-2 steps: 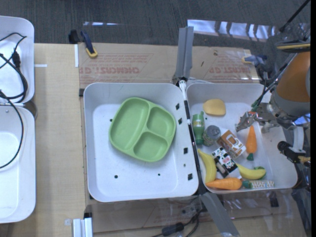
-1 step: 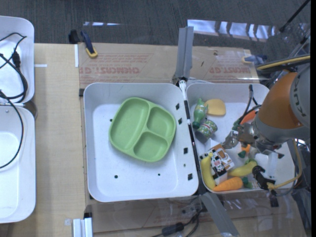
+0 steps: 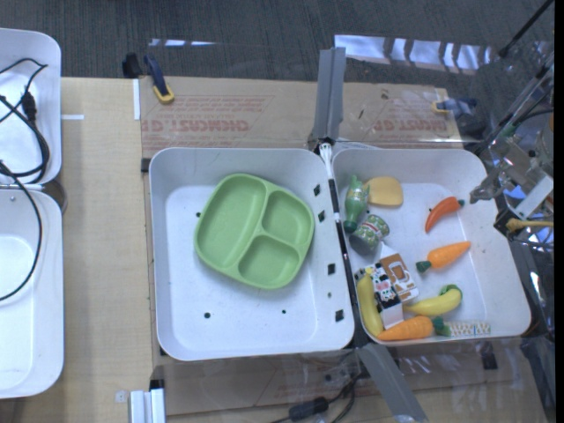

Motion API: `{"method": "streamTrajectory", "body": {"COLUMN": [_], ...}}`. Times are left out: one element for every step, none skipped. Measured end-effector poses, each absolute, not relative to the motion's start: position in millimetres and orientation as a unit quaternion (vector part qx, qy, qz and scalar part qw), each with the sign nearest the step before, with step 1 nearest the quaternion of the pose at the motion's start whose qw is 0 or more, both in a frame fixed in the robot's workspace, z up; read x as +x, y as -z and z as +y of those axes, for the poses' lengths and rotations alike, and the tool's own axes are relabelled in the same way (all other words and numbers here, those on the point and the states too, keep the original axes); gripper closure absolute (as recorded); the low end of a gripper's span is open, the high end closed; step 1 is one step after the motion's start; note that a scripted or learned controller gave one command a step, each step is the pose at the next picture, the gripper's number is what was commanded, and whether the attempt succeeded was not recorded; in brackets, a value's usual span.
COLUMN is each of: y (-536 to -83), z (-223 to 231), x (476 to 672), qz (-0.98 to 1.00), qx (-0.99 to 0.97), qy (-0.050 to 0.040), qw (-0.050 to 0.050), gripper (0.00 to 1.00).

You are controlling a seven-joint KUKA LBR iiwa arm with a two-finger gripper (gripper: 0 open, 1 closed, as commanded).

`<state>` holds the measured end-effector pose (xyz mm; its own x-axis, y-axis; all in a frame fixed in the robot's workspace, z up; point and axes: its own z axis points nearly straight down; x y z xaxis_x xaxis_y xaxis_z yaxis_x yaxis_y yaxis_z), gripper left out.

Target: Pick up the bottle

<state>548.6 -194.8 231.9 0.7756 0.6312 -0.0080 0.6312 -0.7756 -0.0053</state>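
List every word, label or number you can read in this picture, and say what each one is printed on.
Red print on the cardboard sheet behind the bins: mirrored and upside down, too blurred to read with certainty.
Small carton in the right bin: printed pictures, any text too small to read.
Green bottle: no readable label.

Two bins sat side by side on the bench, touching along their inner walls. In the left bin (image 3: pixel 167 263) lay one plate (image 3: pixel 255 231), near the middle. The right bin (image 3: pixel 520 311) held the rest. The bottle (image 3: pixel 354 203) lay against its left wall toward the back, a slice (image 3: pixel 385 192) just beside it on the right and a can (image 3: pixel 370 229) just in front. A chilli (image 3: pixel 442 212) lay further right, a carrot (image 3: pixel 445 255) in front of it. At the front, a carton (image 3: pixel 392 283) rested beside a banana (image 3: pixel 368 305), with another carrot (image 3: pixel 407 328) and another banana (image 3: pixel 436 302) to its right.
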Motion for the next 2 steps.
{"method": "streamTrajectory", "body": {"y": [-211, -109], "z": [-198, -155], "x": [512.3, 507.5], "qz": [-0.285, -0.357], "qx": [-0.958, -0.934], "qy": [-0.0056, -0.0048], "qw": [0.002, 0.003], "gripper": [0.0, 0.0]}}
